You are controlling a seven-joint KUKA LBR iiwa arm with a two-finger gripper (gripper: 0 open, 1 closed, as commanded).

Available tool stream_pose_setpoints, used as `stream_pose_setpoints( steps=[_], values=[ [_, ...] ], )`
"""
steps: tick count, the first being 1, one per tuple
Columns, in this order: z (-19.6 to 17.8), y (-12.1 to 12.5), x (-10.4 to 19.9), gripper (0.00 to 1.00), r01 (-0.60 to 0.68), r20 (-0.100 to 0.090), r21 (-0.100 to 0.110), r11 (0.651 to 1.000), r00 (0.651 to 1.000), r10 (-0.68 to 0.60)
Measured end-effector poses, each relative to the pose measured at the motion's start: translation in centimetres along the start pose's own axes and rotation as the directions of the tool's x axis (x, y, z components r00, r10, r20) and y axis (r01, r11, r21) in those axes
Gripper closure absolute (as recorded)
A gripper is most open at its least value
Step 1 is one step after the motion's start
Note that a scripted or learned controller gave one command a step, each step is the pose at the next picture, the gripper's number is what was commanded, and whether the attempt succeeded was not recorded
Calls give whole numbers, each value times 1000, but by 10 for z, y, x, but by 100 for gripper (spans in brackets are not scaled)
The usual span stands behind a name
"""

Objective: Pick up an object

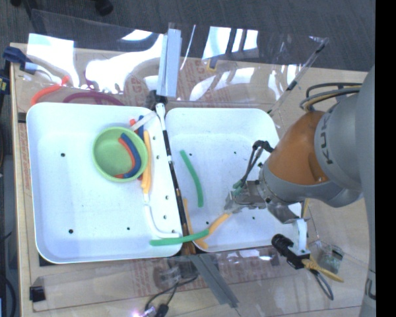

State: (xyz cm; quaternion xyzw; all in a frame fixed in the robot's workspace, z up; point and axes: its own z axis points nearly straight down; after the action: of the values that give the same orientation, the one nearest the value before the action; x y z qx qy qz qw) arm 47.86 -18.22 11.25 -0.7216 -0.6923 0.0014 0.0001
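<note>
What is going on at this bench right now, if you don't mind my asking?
A KUKA arm is reaching into the right bin from the right, with its gripper low near the bin's front edge, close to a yellow-orange strip lying there. Whether it has hold of anything cannot be told. A curved green strip lies apart in the same bin. The left bin holds a green bowl, and another green strip lies across the front edge between the bins.

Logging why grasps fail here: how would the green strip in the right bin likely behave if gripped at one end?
The green strip is long, thin and gently curved, so it probably flexes and droops. It looks light for its length and may slide on the right bin floor. Lying flat, it gives little height to grip.
</note>
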Motion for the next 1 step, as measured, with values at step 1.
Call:
stream_pose_setpoints(
  steps=[1],
  values=[
    [0,0,0,0,0,0,0,1000,1000,0]
  ],
)
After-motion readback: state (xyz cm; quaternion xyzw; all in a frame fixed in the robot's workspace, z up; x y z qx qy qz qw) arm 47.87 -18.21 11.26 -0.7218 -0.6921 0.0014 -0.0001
